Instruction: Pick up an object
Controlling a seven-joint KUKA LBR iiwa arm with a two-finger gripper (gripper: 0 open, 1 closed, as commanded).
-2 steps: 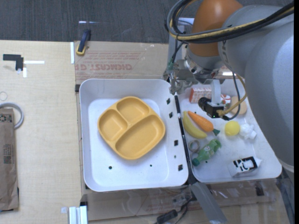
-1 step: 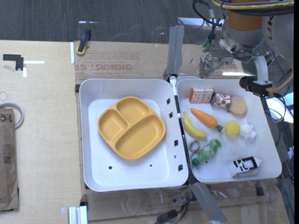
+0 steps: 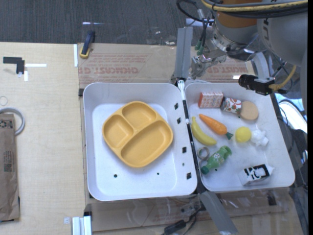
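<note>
The right bin [image 3: 281, 146] holds several small items. A red carton [image 3: 211, 100], a patterned pack [image 3: 231, 105] and a tan round piece [image 3: 249, 111] lie along its far side. In the middle are a carrot [image 3: 213, 124], a banana [image 3: 202, 131] and a lemon [image 3: 243, 134]. A green bottle [image 3: 215, 159] and a black-and-white box [image 3: 256, 173] lie near the front. My gripper [image 3: 203, 62] hangs above the far left corner of this bin, clear of every item.
The left bin [image 3: 93, 146] holds a yellow divided plate [image 3: 138, 133]. A white crumpled piece [image 3: 259, 138] sits beside the lemon and a small metal ring [image 3: 203, 153] by the bottle. Cardboard [image 3: 127, 65] lies behind the bins. The arm's bulk fills the top right.
</note>
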